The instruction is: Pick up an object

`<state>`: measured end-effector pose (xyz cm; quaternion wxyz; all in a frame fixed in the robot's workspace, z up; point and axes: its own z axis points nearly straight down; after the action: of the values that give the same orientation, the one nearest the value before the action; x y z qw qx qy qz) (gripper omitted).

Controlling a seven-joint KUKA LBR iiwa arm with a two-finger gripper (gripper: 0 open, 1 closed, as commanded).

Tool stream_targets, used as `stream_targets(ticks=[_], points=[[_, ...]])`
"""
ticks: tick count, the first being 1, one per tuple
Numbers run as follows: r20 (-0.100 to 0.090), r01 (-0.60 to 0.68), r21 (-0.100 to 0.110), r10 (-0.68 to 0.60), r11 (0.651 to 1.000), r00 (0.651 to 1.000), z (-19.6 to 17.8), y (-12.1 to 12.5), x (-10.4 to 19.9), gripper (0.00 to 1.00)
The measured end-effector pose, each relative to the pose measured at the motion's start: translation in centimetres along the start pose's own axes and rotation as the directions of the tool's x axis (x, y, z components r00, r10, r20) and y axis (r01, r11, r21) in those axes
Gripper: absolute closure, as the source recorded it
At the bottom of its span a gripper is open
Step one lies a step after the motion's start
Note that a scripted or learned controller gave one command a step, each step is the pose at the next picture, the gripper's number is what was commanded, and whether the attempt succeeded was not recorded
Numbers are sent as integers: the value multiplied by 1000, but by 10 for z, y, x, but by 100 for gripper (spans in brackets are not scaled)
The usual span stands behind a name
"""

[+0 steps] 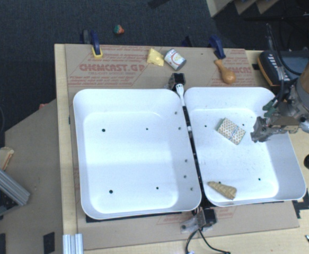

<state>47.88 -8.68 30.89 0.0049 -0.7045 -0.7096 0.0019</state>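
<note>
Patterned block (231, 130) lies flat in your right bin (281, 192), just left of the gripper (260, 132), whose grip state cannot be told, hanging close, likely lining up a grasp.

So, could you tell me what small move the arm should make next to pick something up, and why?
Probably a short shift toward the left bin and then down: the gripper hovers over the right bin with nothing between its fingers, and the patterned square packet lies just beside it, the nearest object. The cone-shaped piece sits farther off, near the bin's front edge.
</note>
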Motion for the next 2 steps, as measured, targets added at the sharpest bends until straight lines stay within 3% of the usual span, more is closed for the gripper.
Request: stream_targets(ticks=[1,2], points=[[11,-11,-27,11,1000,1000,-129,7,-54,100],[1,-1,0,1,1000,1000,-23,18,6,100]])
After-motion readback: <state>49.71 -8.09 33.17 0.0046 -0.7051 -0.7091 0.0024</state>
